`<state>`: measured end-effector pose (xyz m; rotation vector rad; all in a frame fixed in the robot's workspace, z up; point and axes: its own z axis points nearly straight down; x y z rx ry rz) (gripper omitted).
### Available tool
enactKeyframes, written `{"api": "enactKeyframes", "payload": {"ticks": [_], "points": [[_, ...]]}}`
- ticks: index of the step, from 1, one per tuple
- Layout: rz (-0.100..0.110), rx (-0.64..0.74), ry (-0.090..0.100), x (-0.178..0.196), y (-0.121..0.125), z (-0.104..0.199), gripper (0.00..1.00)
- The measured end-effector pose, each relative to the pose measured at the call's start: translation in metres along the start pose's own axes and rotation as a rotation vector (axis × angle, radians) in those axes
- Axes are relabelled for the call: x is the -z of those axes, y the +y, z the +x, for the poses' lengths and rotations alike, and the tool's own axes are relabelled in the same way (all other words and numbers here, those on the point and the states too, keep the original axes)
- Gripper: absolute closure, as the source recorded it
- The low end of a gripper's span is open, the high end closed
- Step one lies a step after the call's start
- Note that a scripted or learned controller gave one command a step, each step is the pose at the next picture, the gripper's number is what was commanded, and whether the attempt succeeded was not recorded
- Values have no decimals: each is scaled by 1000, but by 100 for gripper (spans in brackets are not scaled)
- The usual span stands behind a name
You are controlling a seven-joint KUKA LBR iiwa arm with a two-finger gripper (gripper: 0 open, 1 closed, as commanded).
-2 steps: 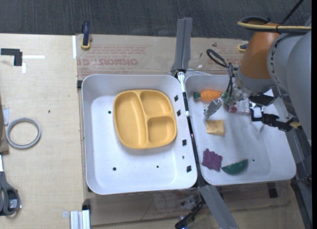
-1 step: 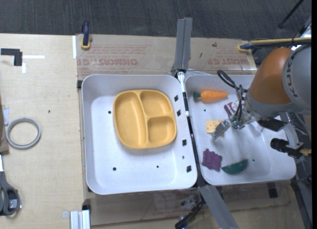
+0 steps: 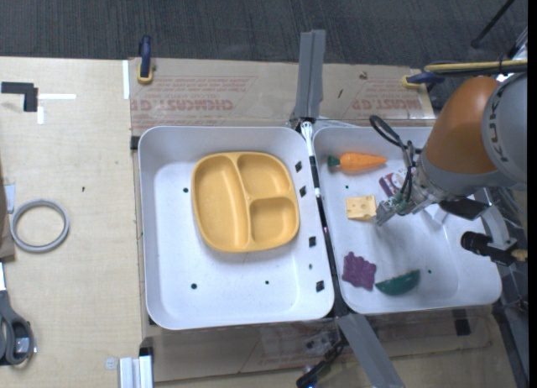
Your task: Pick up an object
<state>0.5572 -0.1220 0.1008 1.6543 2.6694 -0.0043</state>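
The claw [image 3: 388, 210] hangs low in the right-hand shallow white bin [image 3: 470, 285], and the small yellow holed cheese-like block [image 3: 362, 207] lies just beside it, toward the divider — the nearest pick. It is squarish, with no real long axis. Whether the claw is spread or pressed together — I cannot tell.

1. Two shallow white plastic bins, side by side: the left bin [image 3: 168, 294] and the right bin [image 3: 445, 285].
2. One yellow plastic plate with three compartments [image 3: 246, 201], in the left bin.
3. One orange toy carrot [image 3: 362, 161], in the right bin.
4. One yellow wedge of toy cheese with holes [image 3: 361, 207], in the right bin.
5. One purple bunch of toy grapes [image 3: 359, 271], in the right bin.
6. One dark green curved toy vegetable [image 3: 398, 283], in the right bin.
7. One grey ring of tape [image 3: 38, 225], on the table [image 3: 75, 311].
8. One pair of scissors [image 3: 15, 336], at the table's left edge.
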Motion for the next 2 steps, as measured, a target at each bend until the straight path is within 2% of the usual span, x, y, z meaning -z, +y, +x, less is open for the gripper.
{"api": "enactKeyframes", "payload": {"ticks": [1,2], "points": [[0,-227,0,186,0,23,100],[1,-397,3,-10,-39,14,100]]}}
